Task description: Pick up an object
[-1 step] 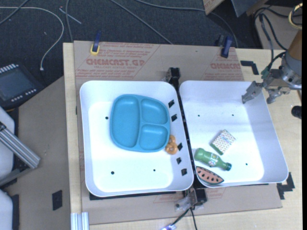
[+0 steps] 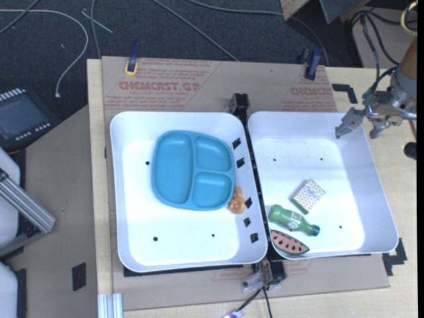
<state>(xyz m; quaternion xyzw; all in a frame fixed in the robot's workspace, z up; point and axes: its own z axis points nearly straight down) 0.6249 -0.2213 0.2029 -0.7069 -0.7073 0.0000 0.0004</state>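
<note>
My gripper hangs over the far right corner of the right bin, fingers spread open with nothing between them. In the right bin's near half lie a small patterned box, a green bottle with a blue cap, and a watermelon slice at the front edge. All three sit well to the near left of the gripper. The left bin holds a blue divided plate, and a small orange-brown item rests beside the plate's right edge.
Black clips run along the divider between the bins. Cardboard lies under both bins, with blue clamps at its far edge. Cables trail on the dark floor beyond.
</note>
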